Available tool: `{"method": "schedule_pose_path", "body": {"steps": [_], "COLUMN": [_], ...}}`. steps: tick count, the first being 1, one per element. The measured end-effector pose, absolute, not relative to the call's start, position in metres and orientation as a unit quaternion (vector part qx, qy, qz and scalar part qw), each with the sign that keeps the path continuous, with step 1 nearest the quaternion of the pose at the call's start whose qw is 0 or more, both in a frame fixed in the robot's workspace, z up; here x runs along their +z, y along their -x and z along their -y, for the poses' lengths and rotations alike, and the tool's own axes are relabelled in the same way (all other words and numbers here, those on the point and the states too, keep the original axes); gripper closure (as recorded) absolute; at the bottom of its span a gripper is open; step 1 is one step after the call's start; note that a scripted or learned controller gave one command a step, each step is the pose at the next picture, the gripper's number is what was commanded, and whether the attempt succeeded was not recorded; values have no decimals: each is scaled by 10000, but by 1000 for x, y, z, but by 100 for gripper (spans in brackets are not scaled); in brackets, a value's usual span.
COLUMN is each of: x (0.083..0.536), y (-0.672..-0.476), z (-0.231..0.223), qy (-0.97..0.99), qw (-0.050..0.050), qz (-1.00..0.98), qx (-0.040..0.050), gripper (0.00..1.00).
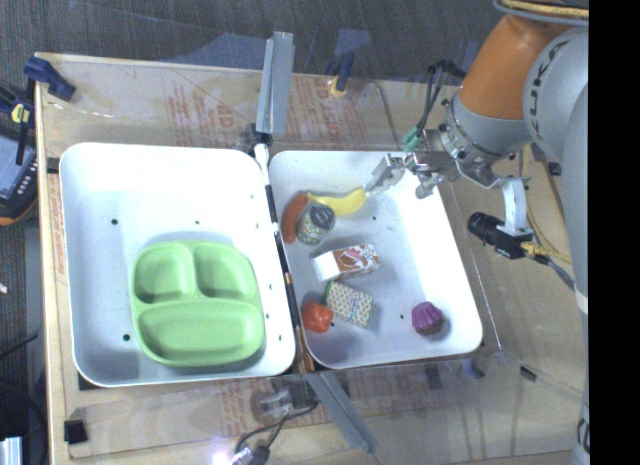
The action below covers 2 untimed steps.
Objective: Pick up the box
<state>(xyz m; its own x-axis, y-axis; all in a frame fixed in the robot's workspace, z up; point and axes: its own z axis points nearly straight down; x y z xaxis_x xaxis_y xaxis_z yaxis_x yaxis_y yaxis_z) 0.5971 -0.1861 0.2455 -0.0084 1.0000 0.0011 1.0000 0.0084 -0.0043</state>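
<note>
- The small rectangular box with a white end and reddish-brown printed wrap (346,261) lies flat near the middle of the right white bin (455,273), its long axis running roughly left to right, the white end toward the left and slightly nearer the camera.
- Also in that bin: a yellow banana (340,201), a red-orange oblong piece (293,215), a small round can with a dark label (316,223), a patterned square packet (349,304) just below the box, a red tomato-like ball (317,317), and a purple cup-shaped piece (428,319).
- The left white bin (100,213) holds a green three-compartment plastic tray (197,304).
- The two-finger metal gripper (395,172) hovers at the right bin's upper edge, by the banana's tip, well apart from the box; its spread cannot be judged, and nothing is seen between the tips.
</note>
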Motion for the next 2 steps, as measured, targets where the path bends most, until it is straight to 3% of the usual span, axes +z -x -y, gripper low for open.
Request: {"method": "schedule_pose_path", "body": {"steps": [1,2], "x": [188,95], "y": [-506,-479], "z": [161,123], "qy": [6285,6049], "qw": [22,-25], "qz": [7778,7963], "qx": [10,-11], "gripper": [0,0]}}
